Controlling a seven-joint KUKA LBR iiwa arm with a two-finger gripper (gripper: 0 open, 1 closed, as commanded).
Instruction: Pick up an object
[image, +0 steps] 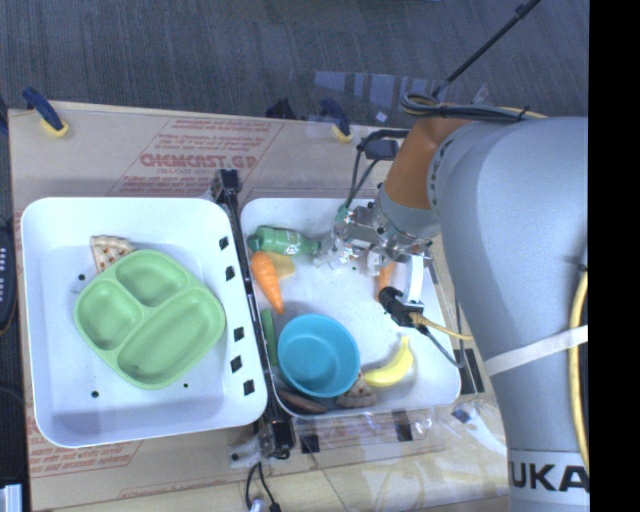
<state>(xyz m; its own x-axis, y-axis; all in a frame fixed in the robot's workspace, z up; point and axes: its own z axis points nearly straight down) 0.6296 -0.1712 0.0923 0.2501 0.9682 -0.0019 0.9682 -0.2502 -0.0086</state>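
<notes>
In the right bin (440, 375) lie a green bottle (278, 240), an orange carrot (266, 281), a blue bowl (318, 355) and a yellow banana (392, 366). My gripper (348, 243) hangs low over the bin's far part, just right of the green bottle and above the white floor. A small orange piece (385, 272) peeks out beside the wrist. The grey arm (500, 250) covers the bin's right side. A brown object (318, 403) lies partly under the blue bowl.
The left bin (50, 400) holds a green divided plate (150, 315) and a tan waffle-like piece (109, 248) at its far left. A black divider (240, 290) runs between the bins. Blue clamps (45, 112) hold the cardboard behind.
</notes>
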